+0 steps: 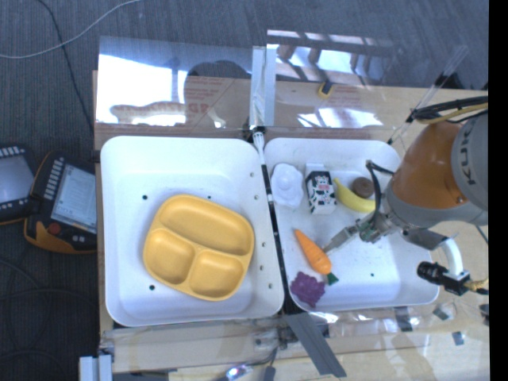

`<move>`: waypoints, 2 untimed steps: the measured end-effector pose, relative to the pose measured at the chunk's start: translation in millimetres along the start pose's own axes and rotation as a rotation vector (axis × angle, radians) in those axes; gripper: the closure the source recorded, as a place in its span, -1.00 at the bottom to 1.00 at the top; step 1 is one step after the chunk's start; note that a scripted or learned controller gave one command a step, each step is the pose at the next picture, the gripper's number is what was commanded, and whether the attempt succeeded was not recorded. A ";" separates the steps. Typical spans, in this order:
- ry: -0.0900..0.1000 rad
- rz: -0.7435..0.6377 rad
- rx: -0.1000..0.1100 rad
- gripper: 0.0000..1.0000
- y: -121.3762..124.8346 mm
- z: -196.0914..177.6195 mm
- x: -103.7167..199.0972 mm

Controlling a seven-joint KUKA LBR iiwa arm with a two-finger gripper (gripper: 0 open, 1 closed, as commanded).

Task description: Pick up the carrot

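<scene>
While poised right of centre, claw (340, 240) spread, gripping nothing, just right of carrot (313, 252). Carrot slanted in right bin (397, 284), above purple grapes (308, 287).

The gripper (337, 241) hangs low in the right bin (397, 288), its tip just right of the carrot (312, 252). Purple grapes (308, 288) lie below-left of it; the banana (353, 198) lies above it.
</scene>
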State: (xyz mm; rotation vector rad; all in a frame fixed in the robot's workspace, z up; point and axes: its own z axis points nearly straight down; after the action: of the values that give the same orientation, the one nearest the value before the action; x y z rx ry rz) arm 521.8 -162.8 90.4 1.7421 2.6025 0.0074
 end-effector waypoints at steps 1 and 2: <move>-0.012 -0.787 -0.006 -1.00 -12.9 -1.8 48.8; -0.007 -0.786 -0.009 1.00 -11.5 -11.4 49.9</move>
State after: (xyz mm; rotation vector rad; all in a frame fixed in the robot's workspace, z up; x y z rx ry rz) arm 491.9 -121.0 101.5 0.6101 3.0604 0.0060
